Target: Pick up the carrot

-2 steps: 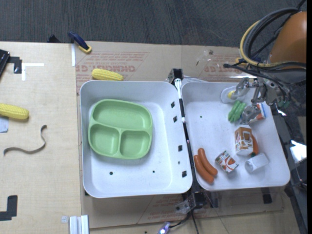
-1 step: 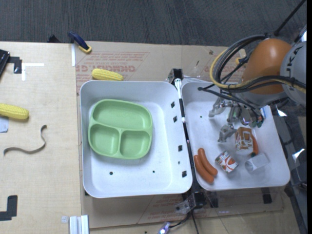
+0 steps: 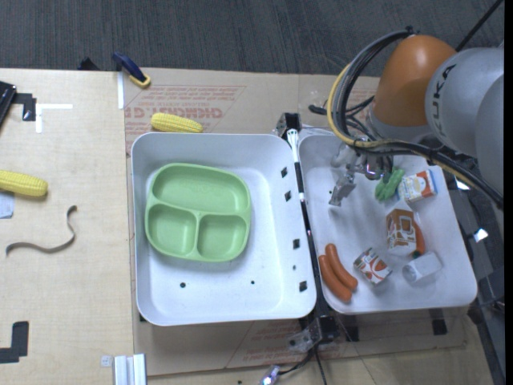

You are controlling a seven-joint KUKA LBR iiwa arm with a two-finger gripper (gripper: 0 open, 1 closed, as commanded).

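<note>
Carrot (image 3: 337, 273) lies at the front-left of the right bin (image 3: 449, 295), w/ a small carton (image 3: 372, 266) just beside it and a grey cup (image 3: 422, 267) further right. An orange packet (image 3: 403, 231) sits mid-bin; a milk carton (image 3: 418, 186) and green item (image 3: 390, 184) are toward the back. Pincer (image 3: 346, 184) hangs over the bin's back-left, well apart from the carrot, fingers slightly parted, nothing between them. Left bin (image 3: 160, 295) holds a green 3-section plate (image 3: 197, 212). 2 corn cobs (image 3: 175, 123) lie on the table (image 3: 64, 295).

Green divided plate (image 3: 198, 212), white bins (image 3: 160, 295), orange carrot (image 3: 337, 273), yellow corn cobs (image 3: 175, 123), orange-banded grey arm (image 3: 449, 87)
</note>
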